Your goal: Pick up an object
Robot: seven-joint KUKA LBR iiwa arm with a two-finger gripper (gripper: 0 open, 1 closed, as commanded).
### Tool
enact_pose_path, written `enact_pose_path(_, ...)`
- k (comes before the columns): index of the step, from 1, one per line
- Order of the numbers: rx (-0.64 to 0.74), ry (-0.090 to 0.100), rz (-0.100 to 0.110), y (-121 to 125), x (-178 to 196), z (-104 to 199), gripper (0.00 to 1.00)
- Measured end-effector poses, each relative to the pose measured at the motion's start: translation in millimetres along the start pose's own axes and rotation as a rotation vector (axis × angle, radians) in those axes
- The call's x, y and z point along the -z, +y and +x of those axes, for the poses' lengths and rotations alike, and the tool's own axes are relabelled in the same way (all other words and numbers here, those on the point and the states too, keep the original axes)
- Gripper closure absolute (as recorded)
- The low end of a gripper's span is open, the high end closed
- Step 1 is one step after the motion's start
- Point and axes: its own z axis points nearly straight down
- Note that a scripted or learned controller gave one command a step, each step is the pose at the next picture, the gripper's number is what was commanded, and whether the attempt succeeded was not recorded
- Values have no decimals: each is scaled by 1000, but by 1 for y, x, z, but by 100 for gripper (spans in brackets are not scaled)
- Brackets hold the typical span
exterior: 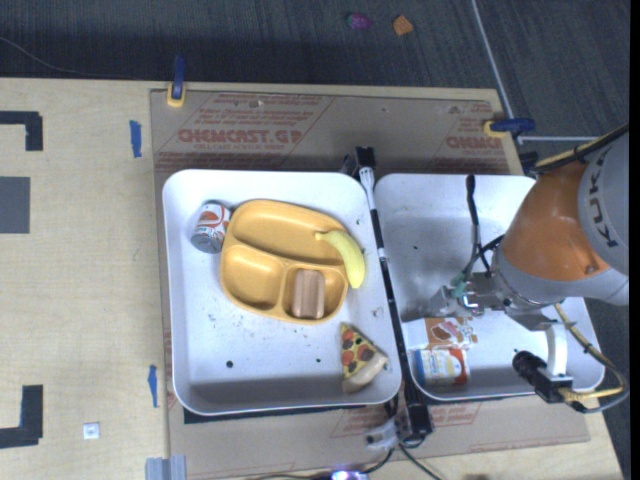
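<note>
Even overhead light, soft shadows (slight glare on white bins (190, 298)), img mildly blurry.

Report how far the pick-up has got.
Done: the arm is over the right bin, gripper low just above the small carton. In hand: nothing visibly held; the carton lies on the bin floor. Left: grasp and lift. The banana and yellow tray sit untouched in the left bin.

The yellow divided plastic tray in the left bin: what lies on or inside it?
On the yellow divided plastic tray a yellow banana rests along the right rim, and a brown sausage-like piece sits in the lower right compartment. The bin floor beneath the tray is covered.
</note>
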Motion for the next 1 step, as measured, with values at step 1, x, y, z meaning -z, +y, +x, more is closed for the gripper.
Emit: enact_pose_path(1, -1, -1, -1, -16, 0, -2, 0)
